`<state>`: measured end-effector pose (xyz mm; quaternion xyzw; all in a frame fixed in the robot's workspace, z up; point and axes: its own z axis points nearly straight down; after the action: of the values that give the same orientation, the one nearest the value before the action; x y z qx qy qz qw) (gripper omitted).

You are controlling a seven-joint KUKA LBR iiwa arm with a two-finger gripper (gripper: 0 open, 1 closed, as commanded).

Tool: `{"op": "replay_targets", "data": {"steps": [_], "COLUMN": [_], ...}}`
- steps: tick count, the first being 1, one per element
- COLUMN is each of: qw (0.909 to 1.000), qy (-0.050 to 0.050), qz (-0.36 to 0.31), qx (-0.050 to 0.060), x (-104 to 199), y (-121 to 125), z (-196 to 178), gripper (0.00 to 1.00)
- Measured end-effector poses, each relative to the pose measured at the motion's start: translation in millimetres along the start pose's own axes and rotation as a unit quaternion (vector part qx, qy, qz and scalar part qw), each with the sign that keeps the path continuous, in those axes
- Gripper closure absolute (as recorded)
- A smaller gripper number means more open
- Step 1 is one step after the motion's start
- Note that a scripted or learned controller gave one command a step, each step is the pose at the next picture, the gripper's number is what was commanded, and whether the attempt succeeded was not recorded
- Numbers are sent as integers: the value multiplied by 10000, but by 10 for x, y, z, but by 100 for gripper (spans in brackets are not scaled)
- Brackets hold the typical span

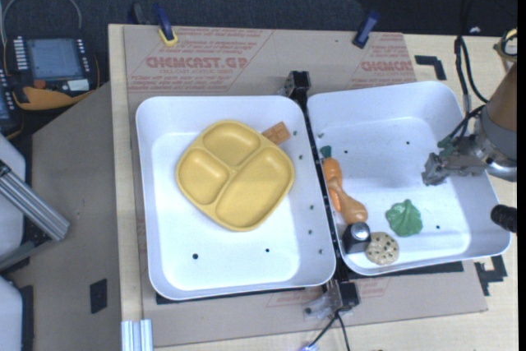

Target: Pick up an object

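Observation:
In the right bin (386, 107), an orange carrot (339, 191) lies along the left wall. A green leafy toy (404, 218) sits near the front, and a speckled cookie (382, 247) rests at the front edge beside a small black and silver object (357, 235). My gripper (438, 169) hangs low over the right side of this bin, up and to the right of the green toy, apart from it. Nothing shows in its grasp.
The left bin (160, 218) holds a yellow divided plate (236, 174) with a small brown block (276, 132) at its upper right edge. A black divider (311, 168) runs between the bins. Cables hang at the right behind the arm (500, 115).

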<state>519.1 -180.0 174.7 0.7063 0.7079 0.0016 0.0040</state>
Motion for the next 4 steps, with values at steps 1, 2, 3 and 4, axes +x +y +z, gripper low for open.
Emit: {"op": "replay_targets", "data": {"steps": [1,2,3,4], "qw": [10000,10000,10000,10000], "qy": [2,1,22,24], "qz": [-1,3,-10,-6], "qx": [3,-1,43,50], "x": [91,85,619,1094], "y": [21,39,93,72], "z": [-580,-1104,-1081,-1050], "gripper": [100,100,100,100]}}
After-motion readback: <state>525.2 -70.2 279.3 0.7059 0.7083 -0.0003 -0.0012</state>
